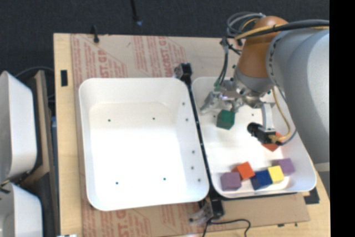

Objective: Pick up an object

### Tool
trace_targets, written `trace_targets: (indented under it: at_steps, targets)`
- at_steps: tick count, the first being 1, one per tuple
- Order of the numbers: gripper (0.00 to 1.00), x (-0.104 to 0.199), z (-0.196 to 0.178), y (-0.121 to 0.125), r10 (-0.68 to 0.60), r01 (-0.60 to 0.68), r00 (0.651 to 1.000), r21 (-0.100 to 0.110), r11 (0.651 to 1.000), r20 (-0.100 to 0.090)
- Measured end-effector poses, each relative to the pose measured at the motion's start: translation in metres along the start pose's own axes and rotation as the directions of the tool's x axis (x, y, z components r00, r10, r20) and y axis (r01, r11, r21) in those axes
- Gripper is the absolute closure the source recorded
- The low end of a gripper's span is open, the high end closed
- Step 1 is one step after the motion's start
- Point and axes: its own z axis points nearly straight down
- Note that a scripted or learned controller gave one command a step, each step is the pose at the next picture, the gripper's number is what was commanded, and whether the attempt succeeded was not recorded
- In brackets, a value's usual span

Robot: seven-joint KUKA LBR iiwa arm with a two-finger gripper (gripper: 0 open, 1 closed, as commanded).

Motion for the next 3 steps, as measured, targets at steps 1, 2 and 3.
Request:
trace_targets:
  at_steps: [1,2,3]
  targets:
    - [0.00,-0.002,-0.001,-0.045,0.003,-0.003,1.000,-0.003,1.000,0.001]
    - [0.00,-0.015,-0.001,-0.029,0.002,-0.002,1.000,-0.004,1.000,0.001]
    - [1.00,-0.015,-0.012,-0.028,0.003,-0.003,1.000,-0.005,1.000,0.000]
